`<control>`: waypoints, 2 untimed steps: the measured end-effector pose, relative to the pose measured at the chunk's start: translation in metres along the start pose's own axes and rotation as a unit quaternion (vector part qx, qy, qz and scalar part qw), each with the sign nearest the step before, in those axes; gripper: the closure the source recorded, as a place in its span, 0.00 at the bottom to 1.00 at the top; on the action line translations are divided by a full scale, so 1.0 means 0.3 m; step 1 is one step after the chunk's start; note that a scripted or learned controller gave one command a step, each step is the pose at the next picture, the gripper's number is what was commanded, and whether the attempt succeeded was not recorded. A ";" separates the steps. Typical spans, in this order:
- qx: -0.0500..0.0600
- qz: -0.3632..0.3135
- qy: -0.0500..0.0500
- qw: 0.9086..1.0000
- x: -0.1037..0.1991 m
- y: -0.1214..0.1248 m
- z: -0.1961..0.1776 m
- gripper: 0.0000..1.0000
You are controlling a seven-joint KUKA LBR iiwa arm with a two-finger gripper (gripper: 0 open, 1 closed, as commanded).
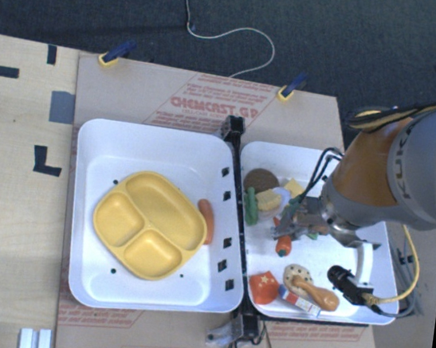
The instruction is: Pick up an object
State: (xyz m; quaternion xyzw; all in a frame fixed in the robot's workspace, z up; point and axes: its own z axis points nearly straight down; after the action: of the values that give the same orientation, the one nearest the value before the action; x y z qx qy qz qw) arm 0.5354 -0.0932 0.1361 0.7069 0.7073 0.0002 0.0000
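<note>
Lower right, your right bin (397,271) holds a red block (264,287), wooden piece (310,289) and small carrot (283,246) under the claw (298,225); its spread: cannot tell. Left bin (98,140): yellow tray (150,224), sausage (206,221).

A yellow divided plate (150,224) lies in the left bin (91,159); the gripper (295,227) hangs over the right bin's (386,269) toys.

Left of the gripper (295,227) lie a yellow plastic divided tray (150,224), an orange-red sausage-shaped toy (207,220) and a green stick-shaped toy (251,205).
</note>
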 end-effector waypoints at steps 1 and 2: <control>-0.001 -0.001 0.000 1.000 -0.005 0.030 -0.156 1.00; 0.000 -0.001 0.000 1.000 -0.003 0.031 -0.298 1.00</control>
State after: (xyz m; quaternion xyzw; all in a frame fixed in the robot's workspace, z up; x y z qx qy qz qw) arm 0.5446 -0.0942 0.2255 0.7065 0.7077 0.0000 0.0000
